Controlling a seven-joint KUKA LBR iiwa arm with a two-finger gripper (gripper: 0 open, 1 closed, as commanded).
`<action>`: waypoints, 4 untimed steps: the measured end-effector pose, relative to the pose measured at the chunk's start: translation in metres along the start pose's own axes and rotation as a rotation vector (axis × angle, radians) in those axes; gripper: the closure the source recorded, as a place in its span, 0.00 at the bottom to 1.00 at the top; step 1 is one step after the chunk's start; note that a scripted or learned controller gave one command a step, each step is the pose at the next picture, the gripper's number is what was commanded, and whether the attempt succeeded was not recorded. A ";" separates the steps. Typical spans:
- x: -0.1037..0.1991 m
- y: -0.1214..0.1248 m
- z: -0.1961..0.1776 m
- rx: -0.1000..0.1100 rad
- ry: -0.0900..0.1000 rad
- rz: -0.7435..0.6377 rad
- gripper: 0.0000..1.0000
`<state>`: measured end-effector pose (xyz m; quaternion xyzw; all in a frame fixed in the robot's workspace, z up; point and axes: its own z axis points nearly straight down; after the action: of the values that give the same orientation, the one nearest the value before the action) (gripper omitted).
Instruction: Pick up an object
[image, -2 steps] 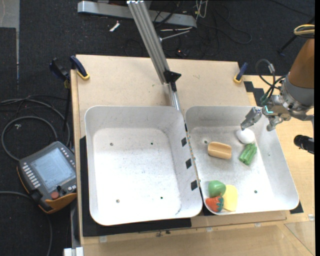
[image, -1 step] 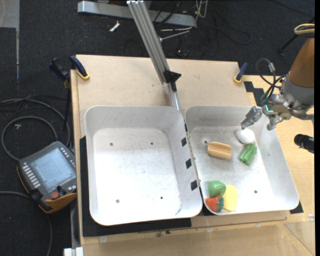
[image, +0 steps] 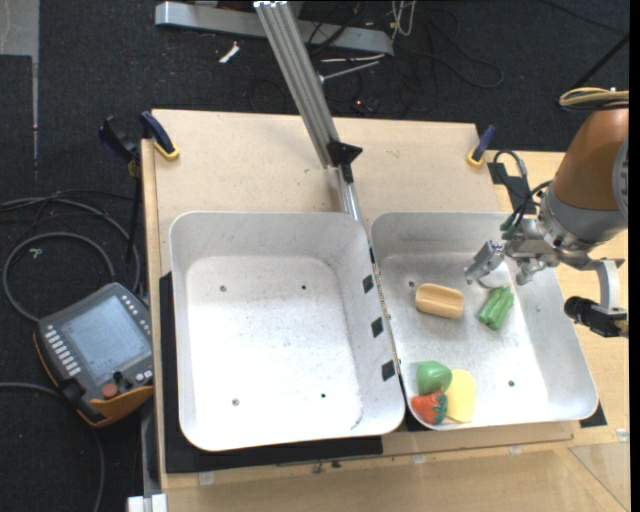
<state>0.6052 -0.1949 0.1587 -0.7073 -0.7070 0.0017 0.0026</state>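
Two-finger metal gripper: fingers spread, holding nothing, poised above small green plastic block beside tan bread-shaped toy, likely lining up a grasp

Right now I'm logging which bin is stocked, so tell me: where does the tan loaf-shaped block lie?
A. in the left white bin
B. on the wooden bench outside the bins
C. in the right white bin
C: the tan loaf-shaped block lies on the floor of the right white bin, beside a green oblong piece.

Arm cut off at right edge; red item partly hidden under green one.
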 end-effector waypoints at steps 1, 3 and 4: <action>0.001 0.003 0.062 -0.007 -0.002 -0.001 0.00; 0.001 0.004 0.053 -0.008 -0.002 -0.001 1.00; 0.011 0.009 0.003 -0.013 -0.003 -0.004 1.00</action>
<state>0.6142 -0.1840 0.1556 -0.7058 -0.7084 -0.0017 -0.0028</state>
